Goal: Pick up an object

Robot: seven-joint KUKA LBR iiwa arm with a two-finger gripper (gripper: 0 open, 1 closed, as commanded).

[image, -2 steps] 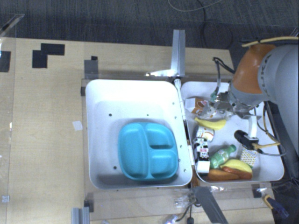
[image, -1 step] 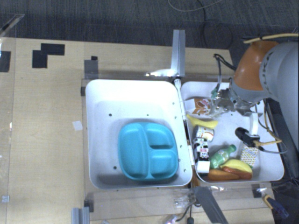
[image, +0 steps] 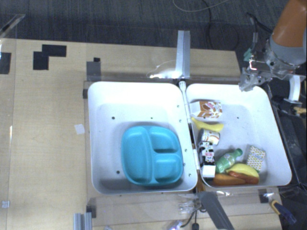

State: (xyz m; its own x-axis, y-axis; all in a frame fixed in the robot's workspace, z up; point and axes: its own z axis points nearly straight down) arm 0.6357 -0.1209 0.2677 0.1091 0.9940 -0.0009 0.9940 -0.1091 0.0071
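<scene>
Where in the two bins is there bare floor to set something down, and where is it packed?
Right bin: bare floor across its middle and far right, between the snack packet and the green bottle. Its left wall and near corner are crowded: two bananas, small cartons, an orange item. Left bin: bare around the blue divided tray, widest at the far side and left.

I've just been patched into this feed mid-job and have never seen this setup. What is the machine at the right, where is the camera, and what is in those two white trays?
The camera is fixed above the bench, looking down at a slant. The grey machine with the orange band is a robot arm reaching in from the right; its gripper hangs over the right bin's far right corner, with nothing visibly held. The left bin holds a blue divided tray. The right bin holds small items along its left and near sides: a snack packet, a yellow banana, a green bottle, a second banana and a patterned packet.
</scene>
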